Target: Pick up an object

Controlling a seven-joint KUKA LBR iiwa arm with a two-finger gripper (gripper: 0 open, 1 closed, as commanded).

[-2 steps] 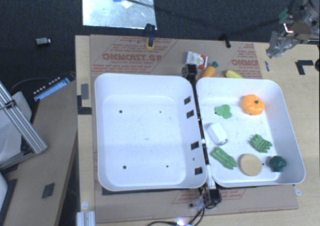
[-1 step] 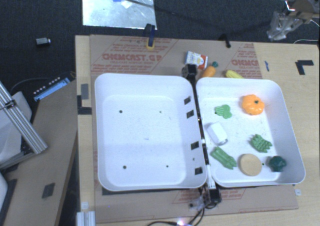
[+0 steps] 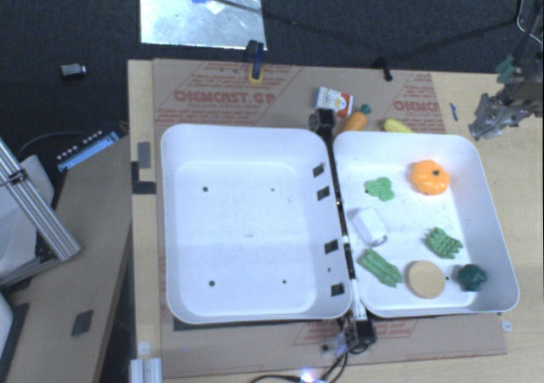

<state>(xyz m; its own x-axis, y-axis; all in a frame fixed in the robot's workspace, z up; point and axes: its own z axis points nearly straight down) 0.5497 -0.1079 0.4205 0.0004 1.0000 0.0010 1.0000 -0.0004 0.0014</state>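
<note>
Candidate object: orange pumpkin toy [image 3: 429,177], upper right part of the right bin [image 3: 484,194], resting on the bin floor, free of neighbours. Roundish, no clear long axis, so approach angle matters little.

Relative to the pumpkin toy: small green leafy piece [image 3: 379,188] to its left; white block [image 3: 369,226] lower left, near the divider; ridged green piece [image 3: 443,243] below; long green piece [image 3: 379,267], tan disc [image 3: 425,279] and dark green lump [image 3: 471,276] further below, along the bin's near edge.

Key relation: claw [image 3: 499,118] sits up and right of the pumpkin toy, outside the bin rim, over the tabletop [image 3: 212,88]. Pumpkin toy is the nearest object to it.

Arm pose: wrist enters from the right edge, raised, claw pointing down. Claw state: cannot tell; nothing seen in it.
</note>
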